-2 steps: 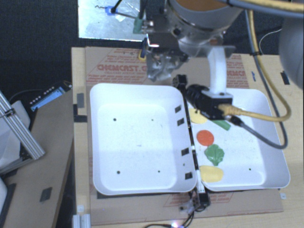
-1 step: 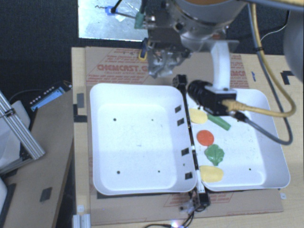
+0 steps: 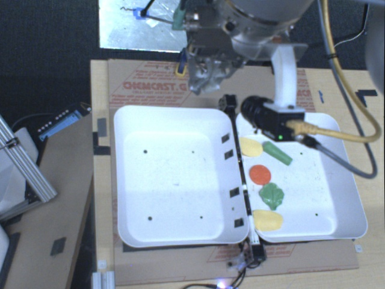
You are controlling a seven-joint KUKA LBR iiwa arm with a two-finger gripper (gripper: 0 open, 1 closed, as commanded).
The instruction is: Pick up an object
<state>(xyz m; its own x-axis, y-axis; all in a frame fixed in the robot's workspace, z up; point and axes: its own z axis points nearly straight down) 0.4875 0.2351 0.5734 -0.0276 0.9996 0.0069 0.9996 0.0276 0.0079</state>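
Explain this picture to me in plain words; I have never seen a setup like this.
One camera fixed above a bench looks down at a slant. The big grey shape at the top is a robot arm reaching in from the right; its gripper hangs above the bins' far edge, with nothing visibly held. On the bench sit two shallow white bins. In the right bin, near the middle divider, lie small toy-like pieces: a yellow piece, a green stick, an orange disc, a green leafy piece and another yellow piece. The left bin sits beside it.
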